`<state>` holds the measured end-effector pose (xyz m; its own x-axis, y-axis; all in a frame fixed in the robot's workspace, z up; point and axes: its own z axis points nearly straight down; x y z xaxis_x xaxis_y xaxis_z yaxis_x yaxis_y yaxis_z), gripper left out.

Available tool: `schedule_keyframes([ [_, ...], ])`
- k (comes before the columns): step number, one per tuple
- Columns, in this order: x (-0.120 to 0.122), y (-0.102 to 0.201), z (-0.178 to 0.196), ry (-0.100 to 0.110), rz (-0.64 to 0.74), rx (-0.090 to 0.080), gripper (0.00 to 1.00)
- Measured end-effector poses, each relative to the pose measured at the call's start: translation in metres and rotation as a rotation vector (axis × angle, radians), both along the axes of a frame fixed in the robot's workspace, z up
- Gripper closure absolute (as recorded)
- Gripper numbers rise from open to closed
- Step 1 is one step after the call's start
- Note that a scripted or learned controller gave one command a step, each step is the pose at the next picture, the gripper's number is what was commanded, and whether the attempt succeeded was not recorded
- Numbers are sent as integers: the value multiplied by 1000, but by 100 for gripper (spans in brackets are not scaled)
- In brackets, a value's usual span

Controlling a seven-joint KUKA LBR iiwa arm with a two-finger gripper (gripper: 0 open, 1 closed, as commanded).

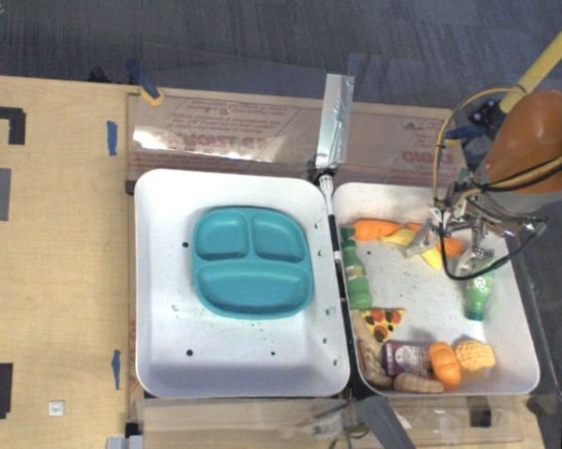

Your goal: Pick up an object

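Toys (424,362) crowding right bin's (520,316) near edge

1. The arm (534,138) runs off the right edge, so you just get the orange band and a tangle of cables.
2. The gripper (455,226) is buried in wires and metal bits; can't tell how the fingers stand.
3. A yellow thing (431,257) sits partly under the gripper, too covered to identify.
4. The stuff in the right bin's (516,316) near corner overlaps; the purple packet (404,355) has a label too small to read.
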<state>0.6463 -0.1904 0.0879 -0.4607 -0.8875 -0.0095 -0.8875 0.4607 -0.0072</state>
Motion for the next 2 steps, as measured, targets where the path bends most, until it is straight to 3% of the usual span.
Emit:
schedule_keyframes([
  [1,3,0,15,-13,-3,0,100],
  [2,3,1,14,-11,-3,1,0],
])
